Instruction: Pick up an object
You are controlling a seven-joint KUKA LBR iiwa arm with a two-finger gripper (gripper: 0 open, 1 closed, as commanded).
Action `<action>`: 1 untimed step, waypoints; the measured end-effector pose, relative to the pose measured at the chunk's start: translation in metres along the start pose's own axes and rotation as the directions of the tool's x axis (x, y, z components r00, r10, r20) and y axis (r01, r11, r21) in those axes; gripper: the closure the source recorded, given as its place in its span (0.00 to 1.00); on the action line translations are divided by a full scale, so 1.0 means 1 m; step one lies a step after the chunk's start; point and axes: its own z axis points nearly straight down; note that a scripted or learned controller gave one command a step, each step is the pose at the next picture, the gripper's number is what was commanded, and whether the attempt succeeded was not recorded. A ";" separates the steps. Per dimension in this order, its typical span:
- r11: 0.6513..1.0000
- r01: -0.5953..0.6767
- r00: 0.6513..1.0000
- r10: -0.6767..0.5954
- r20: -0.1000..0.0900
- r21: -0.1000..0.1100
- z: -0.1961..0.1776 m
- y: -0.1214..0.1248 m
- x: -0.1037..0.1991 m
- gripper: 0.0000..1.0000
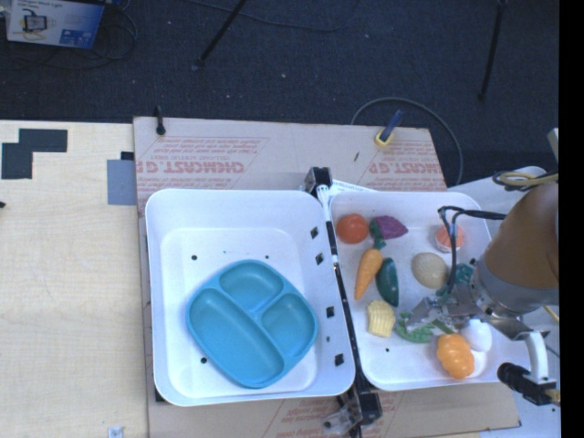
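As the tool (427, 316) is lowered among crowded toys in the right bin (406, 377), its opening cannot be told; corn (380, 318) or greens (415, 333) may be nudged away.

Toy food (369, 269) beside blue plate (252, 322)

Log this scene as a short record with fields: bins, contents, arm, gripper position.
left bin: blue divided plate
right bin: tomato, purple vegetable, carrot, dark green vegetable, corn piece, beige egg-shaped item, orange fruit
arm: enters from the right
gripper: low over right bin, near corn piece
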 end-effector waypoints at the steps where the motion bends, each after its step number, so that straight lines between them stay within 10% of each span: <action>1: 1.000 -0.002 1.000 0.002 0.000 -0.003 0.023 -0.007 0.060 0.00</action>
